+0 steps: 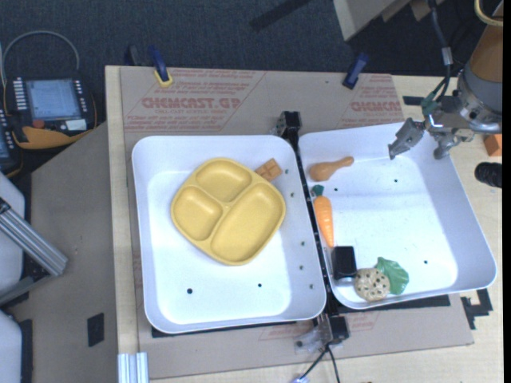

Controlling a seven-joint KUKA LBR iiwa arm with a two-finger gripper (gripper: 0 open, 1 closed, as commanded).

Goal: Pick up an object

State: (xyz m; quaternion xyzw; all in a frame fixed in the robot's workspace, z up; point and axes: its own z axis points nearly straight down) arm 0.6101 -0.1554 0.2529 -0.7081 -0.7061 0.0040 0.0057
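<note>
The right bin (447, 214) holds a tan chicken drumstick (330, 167) near its back left corner and an orange carrot (323, 219) along its left wall. A small black block (344, 261), a speckled cookie (369, 283) and a green leafy piece (394, 274) lie near its front left. My gripper (421, 141) hangs above the bin's back right part, fingers spread open, nothing between them. It is well to the right of the drumstick.
The left bin (160, 278) carries a yellow three-compartment plate (228, 210), with a small brown block (269, 169) at the plate's back right edge. A pendant with a screen (49, 102) lies off the bench at the left. Clamps (162, 74) pin the cardboard at the back.
</note>
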